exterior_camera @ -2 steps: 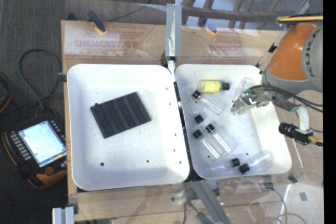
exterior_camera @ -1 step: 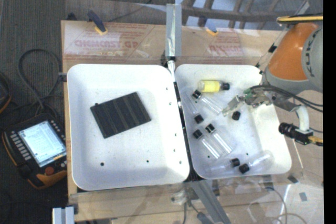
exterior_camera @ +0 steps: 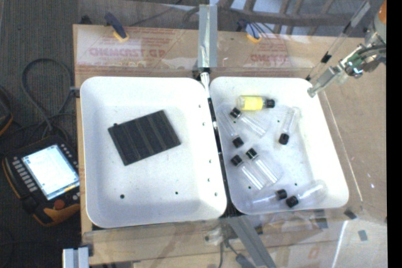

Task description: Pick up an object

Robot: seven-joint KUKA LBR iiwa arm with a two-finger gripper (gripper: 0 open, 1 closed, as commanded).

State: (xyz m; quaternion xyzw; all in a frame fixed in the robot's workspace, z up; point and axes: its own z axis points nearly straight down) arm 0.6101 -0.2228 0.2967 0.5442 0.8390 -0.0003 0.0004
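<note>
As we scan from the left, we first meet a teach pendant [exterior_camera: 45,174] with a lit screen lying off the desk [exterior_camera: 157,50], then the left bin [exterior_camera: 94,97], which carries a dark ridged panel [exterior_camera: 144,137] lying flat and tilted near its middle. Next comes the right bin [exterior_camera: 333,154], holding several clear vials with black caps: a yellow-filled vial [exterior_camera: 255,103] near the far wall, a clear vial [exterior_camera: 286,126] just beside it, a loose cluster of capped vials [exterior_camera: 249,157] toward the centre, and two more vials [exterior_camera: 295,195] close to the near wall.

Our worry is the vials themselves. We judge them round and smooth, so they could roll or squirt out of a squeeze, and where they lie touching or nearly so, a descent might catch two or nudge one aside. Clear glass against white also looks hard to target.

Farthest right, the pincer [exterior_camera: 312,91] hangs above the far right corner of the right bin, well apart from every vial. We see nothing between its tips and nothing touched; whether it is spread or closed we cannot tell.
</note>
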